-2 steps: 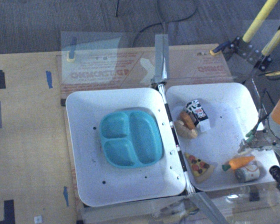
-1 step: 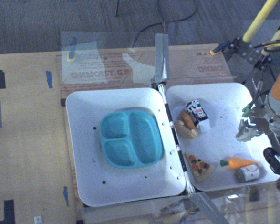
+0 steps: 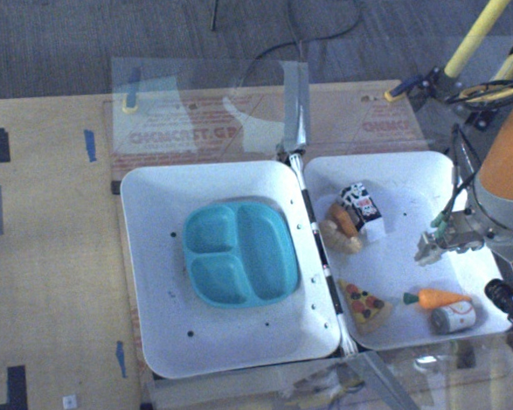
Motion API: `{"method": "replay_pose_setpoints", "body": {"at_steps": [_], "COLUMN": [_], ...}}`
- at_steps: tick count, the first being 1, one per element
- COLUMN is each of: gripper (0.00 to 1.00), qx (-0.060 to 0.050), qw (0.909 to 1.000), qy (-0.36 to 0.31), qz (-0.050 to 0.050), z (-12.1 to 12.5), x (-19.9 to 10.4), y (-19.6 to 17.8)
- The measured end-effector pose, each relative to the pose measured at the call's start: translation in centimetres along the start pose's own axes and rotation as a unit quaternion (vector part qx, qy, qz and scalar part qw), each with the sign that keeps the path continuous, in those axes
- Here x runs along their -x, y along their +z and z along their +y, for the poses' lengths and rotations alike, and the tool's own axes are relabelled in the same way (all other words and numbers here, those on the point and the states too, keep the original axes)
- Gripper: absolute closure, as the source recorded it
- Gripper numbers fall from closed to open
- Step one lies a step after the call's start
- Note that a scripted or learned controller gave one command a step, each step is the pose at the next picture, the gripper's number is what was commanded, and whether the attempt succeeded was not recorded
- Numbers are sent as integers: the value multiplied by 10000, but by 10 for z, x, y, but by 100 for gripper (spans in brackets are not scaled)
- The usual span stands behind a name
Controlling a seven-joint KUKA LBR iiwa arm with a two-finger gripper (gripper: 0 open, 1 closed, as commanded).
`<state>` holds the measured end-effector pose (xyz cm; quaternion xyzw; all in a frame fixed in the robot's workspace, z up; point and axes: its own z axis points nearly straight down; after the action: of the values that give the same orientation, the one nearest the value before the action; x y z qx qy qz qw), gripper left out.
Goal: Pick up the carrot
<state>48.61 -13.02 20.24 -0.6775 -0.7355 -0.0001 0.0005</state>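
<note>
Grey two-finger gripper (image 3: 430, 249) sits over the right shallow white bin (image 3: 394, 171), near its right wall, fingers pointing left. Too small and blurred to tell how far apart the tips are, so I cannot tell whether it is open or closed. Nothing visible between the tips; they hang over bare bin floor, not touching any item.

Orange plastic carrot with green top (image 3: 436, 297) lies flat in the same bin, near the front right corner, green end pointing left. It is below the gripper in the view, apart from it. Just beside it at the front: one grey-white can lying on its side (image 3: 454, 317), touching or nearly touching the carrot.

Count, right bin: 1 carrot, 1 can, 1 toy pizza slice (image 3: 365, 305) at the front left, 1 toy hot dog in a bun (image 3: 342, 226) near the left wall, 1 small black-and-white carton (image 3: 362, 206) just beside the hot dog.

Left shallow white bin (image 3: 161, 338): 1 teal three-compartment plastic tray (image 3: 240, 253), centred.

Bins: 2, side by side.
</note>
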Motion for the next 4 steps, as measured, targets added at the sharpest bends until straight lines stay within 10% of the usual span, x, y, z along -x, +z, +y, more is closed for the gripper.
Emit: {"method": "replay_pose_setpoints", "body": {"at_steps": [1,2,3,4], "gripper": [100,100,100,100], "qx": [13,19,10,24], "qw": [9995,9947,9745,9665], "qy": [305,-1032,-2243,-2566], "qz": [-13,-14,-11,-26], "z": [-11,19,6,76], "x": [62,-13,50,88], "y": [-14,-43,-19,-20]}}
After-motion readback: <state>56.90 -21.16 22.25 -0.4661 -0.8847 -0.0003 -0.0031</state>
